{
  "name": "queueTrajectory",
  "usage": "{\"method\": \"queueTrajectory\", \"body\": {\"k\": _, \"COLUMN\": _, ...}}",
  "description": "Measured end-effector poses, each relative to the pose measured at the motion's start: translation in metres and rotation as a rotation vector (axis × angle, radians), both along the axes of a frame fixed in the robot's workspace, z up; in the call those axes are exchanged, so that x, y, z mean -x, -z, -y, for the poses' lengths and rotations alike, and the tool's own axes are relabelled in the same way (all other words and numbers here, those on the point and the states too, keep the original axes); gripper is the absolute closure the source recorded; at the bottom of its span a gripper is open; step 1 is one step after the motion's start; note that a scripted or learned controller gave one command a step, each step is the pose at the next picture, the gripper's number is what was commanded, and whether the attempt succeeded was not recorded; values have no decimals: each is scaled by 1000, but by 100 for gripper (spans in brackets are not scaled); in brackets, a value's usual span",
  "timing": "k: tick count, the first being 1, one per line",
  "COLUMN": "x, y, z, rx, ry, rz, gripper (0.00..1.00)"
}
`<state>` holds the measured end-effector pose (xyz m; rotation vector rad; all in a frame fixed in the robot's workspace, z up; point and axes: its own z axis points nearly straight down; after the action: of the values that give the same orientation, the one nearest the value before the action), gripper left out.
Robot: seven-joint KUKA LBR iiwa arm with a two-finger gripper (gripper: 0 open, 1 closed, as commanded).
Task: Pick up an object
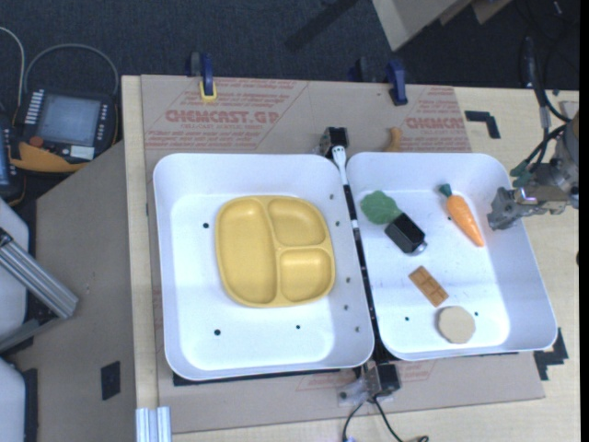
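From the camera view above the bench (138, 247), two shallow white bins sit side by side on a brown cardboard sheet. The left bin (184, 339) carries a yellow divided plate (274, 250) with three compartments, lying near the bin's middle. The right bin (515, 311) holds the loose pieces: a green leafy toy (377, 206) near its upper left, a black block (405, 234) touching the green piece's lower right edge, an orange carrot (463, 217) with a small green top lying at a slant toward the upper right, a small brown cracker (428, 285) below the middle, and a round beige disc (456, 325) close to the near wall. The end effector (508, 208) comes in from the right and hangs over the right bin's right rim, just beside the carrot but apart from it; nothing shows between its fingers, and whether they are spread or closed I cannot tell at this angle. Two blue clamps (208, 74) pin the cardboard at the far edge, and a handheld control pendant (64, 122) with a dark screen lies off to the left.
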<state>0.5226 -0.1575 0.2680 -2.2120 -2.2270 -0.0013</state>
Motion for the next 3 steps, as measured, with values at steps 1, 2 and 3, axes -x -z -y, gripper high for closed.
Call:
{"method": "queueTrajectory", "body": {"k": 1, "x": -11, "y": 17, "z": -47, "rx": 0, "ry": 2, "rz": -2, "gripper": 100}}
{"method": "queueTrajectory", "body": {"k": 2, "x": -30, "y": 13, "z": -96, "rx": 2, "ry": 1, "rz": 5, "gripper": 100}}
{"method": "queueTrajectory", "body": {"k": 3, "x": -41, "y": 31, "z": -148, "rx": 1, "ry": 2, "rz": -2, "gripper": 100}}
